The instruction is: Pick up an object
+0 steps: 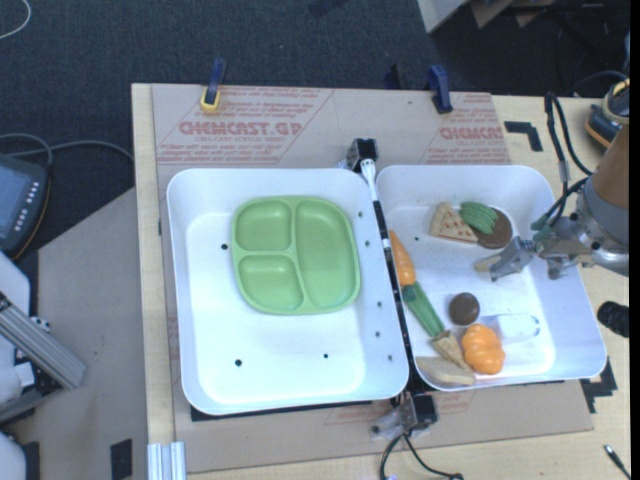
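The gripper (510, 260) hangs over the right bin (570, 338); whether it is apart or together I cannot tell. An orange toy (482, 349) lies below it, a brown ball (463, 308) nearer. Board (320, 128) beyond reads "CHEMCAST".

The left bin (200, 298) holds a green tray (296, 255). In the right bin (570, 338) lie a cracker (452, 224), a carrot (402, 260), a brown ball (463, 308) and an orange gourd (483, 349). The claw (512, 259) hangs over the right bin near the cracker.
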Controlling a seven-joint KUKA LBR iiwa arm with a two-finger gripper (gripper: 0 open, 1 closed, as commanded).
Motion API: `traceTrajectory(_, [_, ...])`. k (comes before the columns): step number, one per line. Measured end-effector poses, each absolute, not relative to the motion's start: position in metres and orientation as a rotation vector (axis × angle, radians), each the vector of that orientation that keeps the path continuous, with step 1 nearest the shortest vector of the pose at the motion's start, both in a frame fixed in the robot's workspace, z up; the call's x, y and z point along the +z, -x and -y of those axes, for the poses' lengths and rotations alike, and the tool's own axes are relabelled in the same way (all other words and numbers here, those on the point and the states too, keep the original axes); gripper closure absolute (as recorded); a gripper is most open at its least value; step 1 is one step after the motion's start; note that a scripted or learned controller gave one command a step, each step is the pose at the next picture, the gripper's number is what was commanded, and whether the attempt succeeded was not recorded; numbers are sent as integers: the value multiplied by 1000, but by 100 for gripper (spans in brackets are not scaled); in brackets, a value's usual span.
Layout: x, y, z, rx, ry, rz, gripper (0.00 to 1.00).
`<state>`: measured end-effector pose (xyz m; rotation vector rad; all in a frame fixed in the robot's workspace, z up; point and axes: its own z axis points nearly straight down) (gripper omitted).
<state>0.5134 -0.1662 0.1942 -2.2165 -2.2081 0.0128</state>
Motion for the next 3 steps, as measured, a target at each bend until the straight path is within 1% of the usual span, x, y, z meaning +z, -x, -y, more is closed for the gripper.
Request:
traceTrajectory(1, [202, -517, 166, 0, 2221, 2221, 0])
traceTrajectory(2, [157, -513, 171, 3, 2218, 2217, 0])
traceTrajectory(3, [117, -514, 168, -4, 2224, 2222, 0])
